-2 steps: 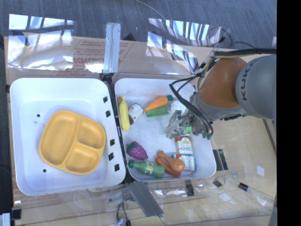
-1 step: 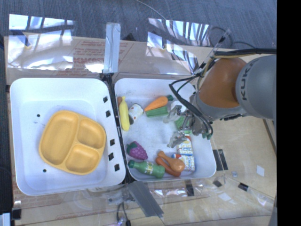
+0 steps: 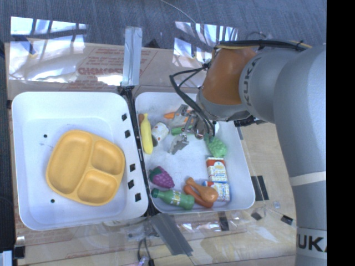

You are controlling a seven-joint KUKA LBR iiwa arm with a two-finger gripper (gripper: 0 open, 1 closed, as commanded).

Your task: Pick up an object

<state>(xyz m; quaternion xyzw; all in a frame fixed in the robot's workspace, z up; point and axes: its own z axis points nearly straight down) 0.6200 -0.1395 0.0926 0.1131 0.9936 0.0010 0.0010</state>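
Right bin (image 3: 244,165) crowded; end effector (image 3: 182,140) mid-bin nr banana (image 3: 146,136), finger state unclear.

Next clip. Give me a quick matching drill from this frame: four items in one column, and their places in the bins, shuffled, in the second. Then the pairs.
Items:
1. yellow tray
2. banana
3. green bottle
4. carton

Places:
A. right bin, along its near edge, beside the grapes
B. right bin, against its left wall
C. left bin
D. right bin, right side, below the green lump

Pairs: 1-C, 2-B, 3-A, 4-D
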